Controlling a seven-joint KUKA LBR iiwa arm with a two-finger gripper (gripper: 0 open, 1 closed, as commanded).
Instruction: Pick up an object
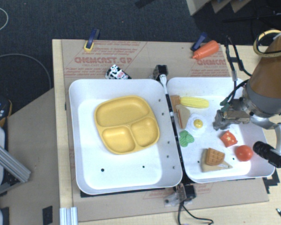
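Note:
The right bin holds several toy foods: a yellow corn cob, a tan bread wedge, a fried egg, a green leafy piece, a waffle piece, a red cube-like piece and a red tomato. My gripper hangs low over the middle of this bin, right of the egg and just above the red cube-like piece. Nothing shows held in it.
The left bin carries a yellow divided plate. On the bench behind the bins lie an orange carrot, a black-and-white toy and a blue-and-yellow clamp. Cables run along the right bin's far side.

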